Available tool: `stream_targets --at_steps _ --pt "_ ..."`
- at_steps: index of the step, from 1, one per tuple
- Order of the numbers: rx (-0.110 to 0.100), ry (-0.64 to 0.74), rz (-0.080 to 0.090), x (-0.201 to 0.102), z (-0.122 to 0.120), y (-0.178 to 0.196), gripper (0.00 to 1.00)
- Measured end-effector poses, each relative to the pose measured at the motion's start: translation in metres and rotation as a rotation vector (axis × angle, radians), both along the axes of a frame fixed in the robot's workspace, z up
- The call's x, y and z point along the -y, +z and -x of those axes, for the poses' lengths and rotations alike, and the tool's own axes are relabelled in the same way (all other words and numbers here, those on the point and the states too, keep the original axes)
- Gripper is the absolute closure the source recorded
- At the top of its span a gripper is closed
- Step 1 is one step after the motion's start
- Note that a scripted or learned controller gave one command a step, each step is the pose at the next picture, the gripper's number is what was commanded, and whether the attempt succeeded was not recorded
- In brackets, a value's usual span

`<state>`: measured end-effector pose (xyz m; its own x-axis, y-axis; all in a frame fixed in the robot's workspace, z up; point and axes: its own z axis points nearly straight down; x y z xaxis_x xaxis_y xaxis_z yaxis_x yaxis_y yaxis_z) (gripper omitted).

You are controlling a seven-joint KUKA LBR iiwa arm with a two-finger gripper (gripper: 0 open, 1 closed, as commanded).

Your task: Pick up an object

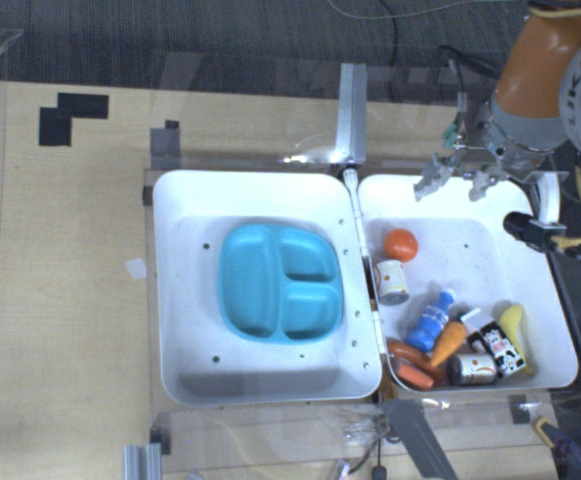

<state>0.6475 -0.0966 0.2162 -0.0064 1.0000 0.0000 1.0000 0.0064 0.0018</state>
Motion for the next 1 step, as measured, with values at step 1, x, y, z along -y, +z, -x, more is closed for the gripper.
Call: stream_targets --at_steps 1 --pt "0.005 0.130 0.000 -0.0101 0.0308 -0.1208 0.00"
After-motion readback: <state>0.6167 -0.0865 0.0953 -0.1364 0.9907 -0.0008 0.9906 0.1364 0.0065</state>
